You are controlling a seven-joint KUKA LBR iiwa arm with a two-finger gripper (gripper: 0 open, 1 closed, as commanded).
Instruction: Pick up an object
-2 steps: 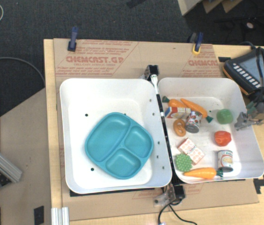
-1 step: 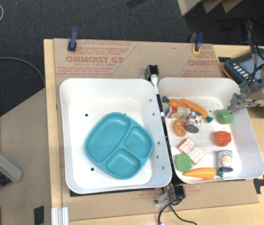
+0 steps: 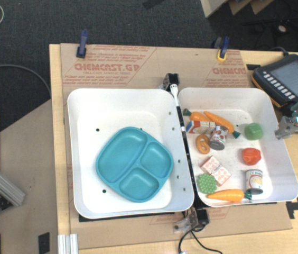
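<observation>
The right bin (image 3: 276, 107) holds several small toy foods. An orange carrot (image 3: 217, 120) lies near its back beside a small orange-and-white box (image 3: 200, 125). A silver can (image 3: 218, 138) lies on its side next to an orange ring (image 3: 203, 144). A green ball-like piece (image 3: 253, 131) and a red tomato (image 3: 251, 155) sit toward the right wall. At the front are a pink-and-white packet (image 3: 215, 171), a green dotted piece (image 3: 207, 183), an upright can (image 3: 254, 181) and a second carrot (image 3: 225, 196).
A teal divided plate (image 3: 133, 164) lies in the left bin (image 3: 85, 110). A dark handheld pendant (image 3: 285, 80) rests at the back right. A grey metal bracket (image 3: 290, 126) sits just outside the right bin's wall. Two clamps (image 3: 82, 43) hold the board's back edge.
</observation>
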